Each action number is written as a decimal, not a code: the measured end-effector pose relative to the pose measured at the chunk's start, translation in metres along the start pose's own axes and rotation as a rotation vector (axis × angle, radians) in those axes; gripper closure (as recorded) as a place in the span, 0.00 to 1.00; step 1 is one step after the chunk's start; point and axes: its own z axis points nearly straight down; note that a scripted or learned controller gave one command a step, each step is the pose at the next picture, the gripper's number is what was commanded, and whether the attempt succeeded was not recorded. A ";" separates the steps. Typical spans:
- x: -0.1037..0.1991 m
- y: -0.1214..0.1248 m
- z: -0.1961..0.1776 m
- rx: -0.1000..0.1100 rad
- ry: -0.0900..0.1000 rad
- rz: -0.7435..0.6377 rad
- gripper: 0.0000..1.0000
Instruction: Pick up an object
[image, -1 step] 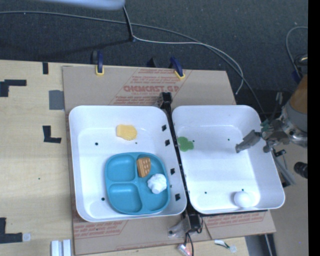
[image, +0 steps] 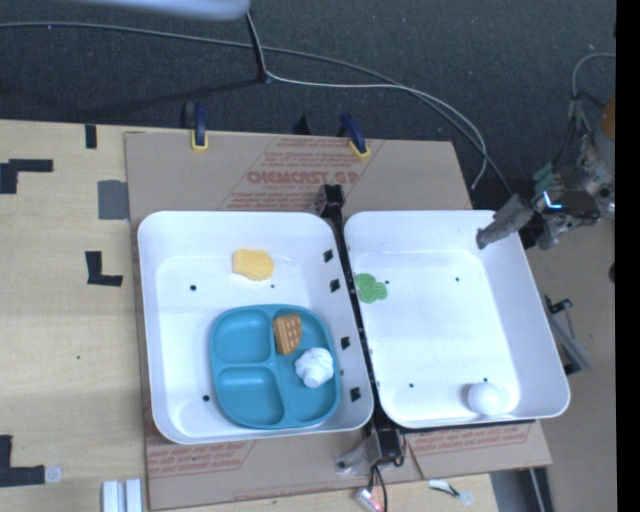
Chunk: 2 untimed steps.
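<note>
Nearest the camera, a white ball (image: 488, 398) lies in the near right corner of the right bin (image: 520, 300). A green piece (image: 370, 289) sits at that bin's left wall. The left bin (image: 160, 300) holds a blue tray (image: 240, 385) carrying a waffle (image: 287, 333) and a white lump (image: 315, 367); a yellow piece (image: 253, 264) lies farther back. Both bins rest on cardboard (image: 290, 175) clamped to the wooden table (image: 60, 350). Dark floor with cables lies beyond. The tool (image: 495, 232) hangs over the right bin's far right corner; how far it is open I cannot tell.
</note>
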 end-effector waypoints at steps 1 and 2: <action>0.052 0.049 -0.013 0.010 0.001 0.000 0.00; 0.146 0.087 -0.076 0.006 0.002 -0.003 0.00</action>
